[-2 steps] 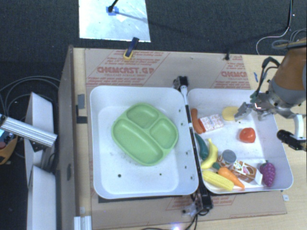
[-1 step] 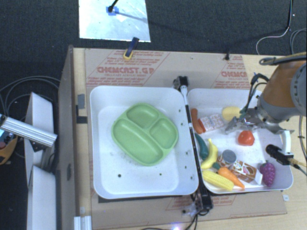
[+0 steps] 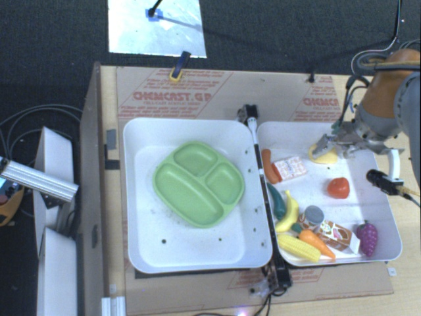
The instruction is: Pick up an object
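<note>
Under the claw point(image 3: 327, 149) lies a yellow object point(image 3: 323, 156).

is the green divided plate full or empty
Empty. The green plate lies flat in the left bin, and all three of its compartments show bare green, with no food in them.

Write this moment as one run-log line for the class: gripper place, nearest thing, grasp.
gripper: low over right bin's far side | nearest: pale yellow object, touching or just under | grasp: unclear | green plate: left bin
</note>
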{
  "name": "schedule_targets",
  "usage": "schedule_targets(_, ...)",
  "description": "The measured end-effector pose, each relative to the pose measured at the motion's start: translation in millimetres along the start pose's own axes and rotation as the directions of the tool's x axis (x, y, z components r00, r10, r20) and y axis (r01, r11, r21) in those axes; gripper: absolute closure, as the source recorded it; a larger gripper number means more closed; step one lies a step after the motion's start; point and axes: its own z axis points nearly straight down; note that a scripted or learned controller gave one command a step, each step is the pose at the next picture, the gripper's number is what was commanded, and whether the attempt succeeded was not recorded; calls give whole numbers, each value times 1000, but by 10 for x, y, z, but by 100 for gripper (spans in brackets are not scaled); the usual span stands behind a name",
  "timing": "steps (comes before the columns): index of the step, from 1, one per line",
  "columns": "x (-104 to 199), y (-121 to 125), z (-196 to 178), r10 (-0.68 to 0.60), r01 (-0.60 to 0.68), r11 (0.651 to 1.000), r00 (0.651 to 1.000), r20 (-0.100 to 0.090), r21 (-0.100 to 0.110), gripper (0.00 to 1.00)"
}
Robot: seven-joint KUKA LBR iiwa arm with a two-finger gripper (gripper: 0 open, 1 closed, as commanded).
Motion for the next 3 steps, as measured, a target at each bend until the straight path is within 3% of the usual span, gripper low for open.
schedule_targets(1, 148, -557, 12, 6, -6, 1000, 1000, -4, 11, 0)
schedule_targets(2, 211, 69, 1, -1, 1, 1000, 1000, -2, 1, 0)
schedule_targets(3, 188, 85, -156, -1, 1, 1000, 1000, 2, -8, 100)
